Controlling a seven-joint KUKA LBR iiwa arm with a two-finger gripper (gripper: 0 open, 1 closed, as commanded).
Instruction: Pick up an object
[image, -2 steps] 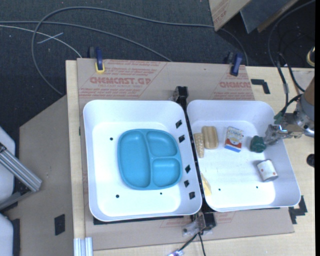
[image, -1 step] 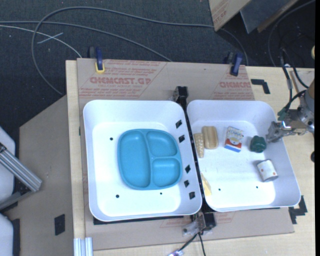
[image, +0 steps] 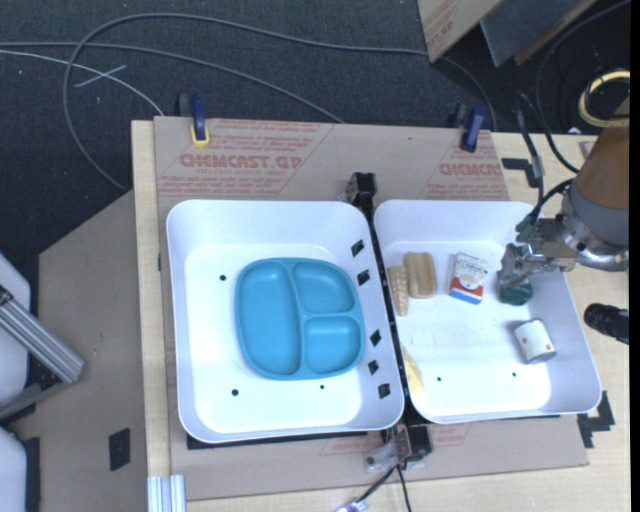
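Looking down on the bench, we note the left bin holding a blue divided plate flat at its middle. Right bin carries the smaller items: a tan brush-like block near the divider, a small white-and-red carton just beside it, a white cylinder lying toward the right wall. Gripper sits low at the right bin's far right side, over a small dark green object; we cannot tell how its tips stand.
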